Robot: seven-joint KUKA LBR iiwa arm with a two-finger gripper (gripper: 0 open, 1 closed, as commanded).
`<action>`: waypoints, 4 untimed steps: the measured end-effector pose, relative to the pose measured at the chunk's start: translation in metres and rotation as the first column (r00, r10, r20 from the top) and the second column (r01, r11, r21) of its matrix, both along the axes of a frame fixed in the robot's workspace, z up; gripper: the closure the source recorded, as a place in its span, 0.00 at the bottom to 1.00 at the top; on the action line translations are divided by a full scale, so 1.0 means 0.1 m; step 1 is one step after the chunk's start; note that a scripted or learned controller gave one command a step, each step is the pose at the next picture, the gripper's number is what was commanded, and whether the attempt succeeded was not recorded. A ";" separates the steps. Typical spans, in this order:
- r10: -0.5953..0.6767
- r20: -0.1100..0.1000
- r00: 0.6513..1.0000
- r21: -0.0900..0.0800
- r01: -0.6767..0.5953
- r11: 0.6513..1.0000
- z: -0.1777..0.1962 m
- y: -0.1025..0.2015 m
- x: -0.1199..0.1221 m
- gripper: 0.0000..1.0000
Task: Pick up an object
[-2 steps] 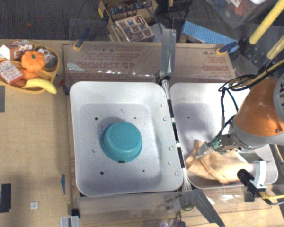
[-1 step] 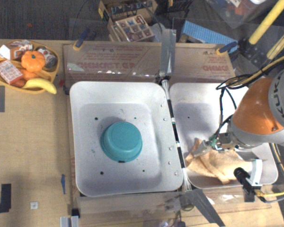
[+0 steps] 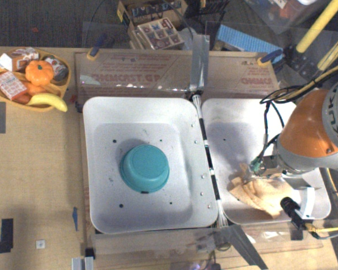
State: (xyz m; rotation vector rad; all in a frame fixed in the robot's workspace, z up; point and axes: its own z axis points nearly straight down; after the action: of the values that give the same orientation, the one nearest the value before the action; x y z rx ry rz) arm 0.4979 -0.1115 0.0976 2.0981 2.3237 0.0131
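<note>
Low in the right bin (image 3: 214, 117) lies the crumpled tan cloth (image 3: 258, 193) under our gripper (image 3: 258, 167), whose state we cannot tell, so we should sink squarely onto its bunched centre before lifting.

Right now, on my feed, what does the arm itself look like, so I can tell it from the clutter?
The arm is a rounded grey body with a broad orange band above the wrist. A black cable loops along its left side. Part of a dark letter marking shows on the grey casing at the top right. The gripper end looks small and dark.
</note>
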 end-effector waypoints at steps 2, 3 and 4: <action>0.279 -0.014 0.960 0.000 -0.279 0.960 0.85 0.23 0.62 0.00; 0.270 -0.001 0.963 -0.001 -0.270 0.963 -0.08 0.06 0.46 0.00; 0.268 0.002 0.964 -0.002 -0.268 0.964 0.01 0.04 0.47 1.00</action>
State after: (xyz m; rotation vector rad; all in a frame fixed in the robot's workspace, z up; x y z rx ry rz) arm 0.5454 -0.1070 0.0990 1.7645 2.5850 0.0157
